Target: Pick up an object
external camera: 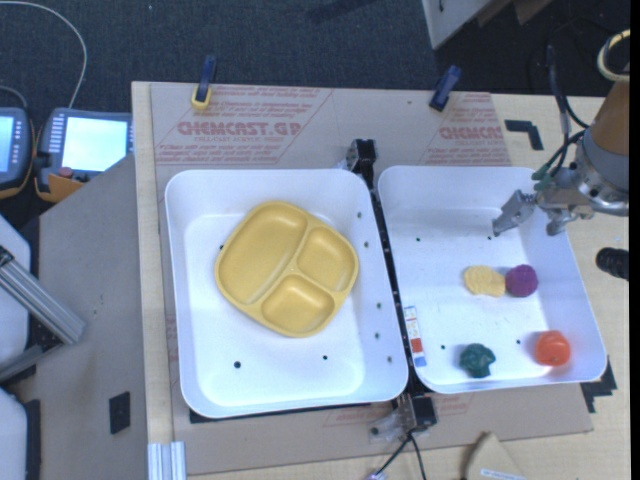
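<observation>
Closest to where I stand, along the front wall of the right-hand shallow white bin (580,298), sit a small dark green knobbly piece (477,359) and, well to its right in the corner, a small round orange ball-like object (552,348). A little further back, touching each other, lie a flat pale yellow lump (485,282) and a small round purple piece (521,281). All four look like light toy foods, probably plastic or rubber, not fragile, though the round ones could roll away from a pinch. The purple or orange one, taken across its middle, seems the easiest hold; the yellow lump lies low and may slip.

In the left white bin (190,298) rests a yellow three-compartment plastic plate (288,268), tilted a little askew.

Further back, the two-finger gripper (532,211) hangs over the far part of the right bin, its fingers spread apart with nothing between them, well apart from the toys.
</observation>
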`<state>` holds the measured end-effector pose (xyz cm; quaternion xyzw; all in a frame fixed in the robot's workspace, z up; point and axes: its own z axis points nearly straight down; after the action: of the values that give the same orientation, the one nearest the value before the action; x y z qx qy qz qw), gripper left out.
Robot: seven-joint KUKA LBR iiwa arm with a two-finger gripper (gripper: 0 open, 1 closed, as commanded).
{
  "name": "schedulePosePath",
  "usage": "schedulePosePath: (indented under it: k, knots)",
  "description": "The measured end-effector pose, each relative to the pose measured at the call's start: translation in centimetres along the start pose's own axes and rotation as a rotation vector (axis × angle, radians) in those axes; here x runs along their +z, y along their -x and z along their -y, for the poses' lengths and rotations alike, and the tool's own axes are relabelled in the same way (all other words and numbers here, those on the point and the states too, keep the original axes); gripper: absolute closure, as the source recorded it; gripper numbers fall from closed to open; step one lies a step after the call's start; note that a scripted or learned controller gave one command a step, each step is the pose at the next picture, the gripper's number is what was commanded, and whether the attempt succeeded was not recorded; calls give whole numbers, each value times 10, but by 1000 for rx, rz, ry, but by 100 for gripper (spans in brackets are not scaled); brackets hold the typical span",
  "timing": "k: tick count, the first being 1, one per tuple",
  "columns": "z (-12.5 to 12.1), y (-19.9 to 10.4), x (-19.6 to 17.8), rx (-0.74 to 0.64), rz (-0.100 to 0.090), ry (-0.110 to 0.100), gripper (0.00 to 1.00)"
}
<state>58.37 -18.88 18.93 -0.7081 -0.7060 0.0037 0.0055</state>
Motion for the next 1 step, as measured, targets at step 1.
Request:
schedulePosePath:
  k: [1]
  knots:
    - [-3, 0, -7, -3, 3, 14, 0]
